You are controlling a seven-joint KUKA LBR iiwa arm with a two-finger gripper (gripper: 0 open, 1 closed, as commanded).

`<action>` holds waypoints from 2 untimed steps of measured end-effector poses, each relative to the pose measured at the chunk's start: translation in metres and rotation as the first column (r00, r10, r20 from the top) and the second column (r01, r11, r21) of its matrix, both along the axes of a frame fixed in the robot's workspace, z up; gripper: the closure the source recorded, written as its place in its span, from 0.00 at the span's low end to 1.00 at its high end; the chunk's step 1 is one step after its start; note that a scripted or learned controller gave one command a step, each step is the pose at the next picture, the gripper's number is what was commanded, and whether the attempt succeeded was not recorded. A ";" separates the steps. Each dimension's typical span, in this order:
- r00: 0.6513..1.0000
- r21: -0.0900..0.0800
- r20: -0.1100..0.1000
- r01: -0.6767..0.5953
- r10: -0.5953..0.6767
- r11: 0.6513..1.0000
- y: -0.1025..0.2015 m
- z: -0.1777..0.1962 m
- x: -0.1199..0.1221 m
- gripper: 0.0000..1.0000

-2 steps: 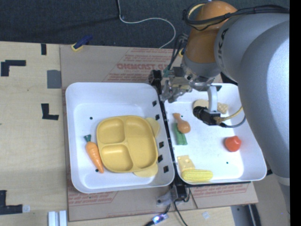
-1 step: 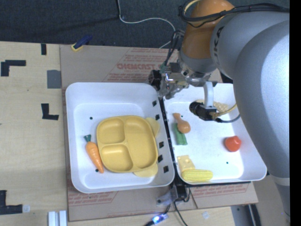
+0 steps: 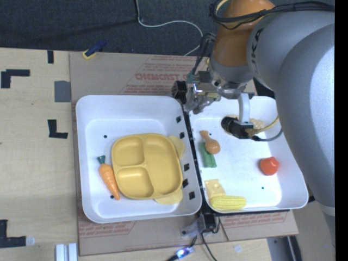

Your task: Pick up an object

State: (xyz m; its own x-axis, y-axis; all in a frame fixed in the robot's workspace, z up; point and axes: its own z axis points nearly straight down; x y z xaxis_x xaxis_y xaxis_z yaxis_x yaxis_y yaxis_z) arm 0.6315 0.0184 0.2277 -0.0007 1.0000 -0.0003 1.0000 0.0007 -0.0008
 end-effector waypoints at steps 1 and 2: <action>1.000 -0.001 0.001 -0.001 0.001 1.000 0.003 -0.008 0.019 1.00; 1.000 -0.001 -0.002 0.000 0.000 1.000 0.004 -0.014 0.009 1.00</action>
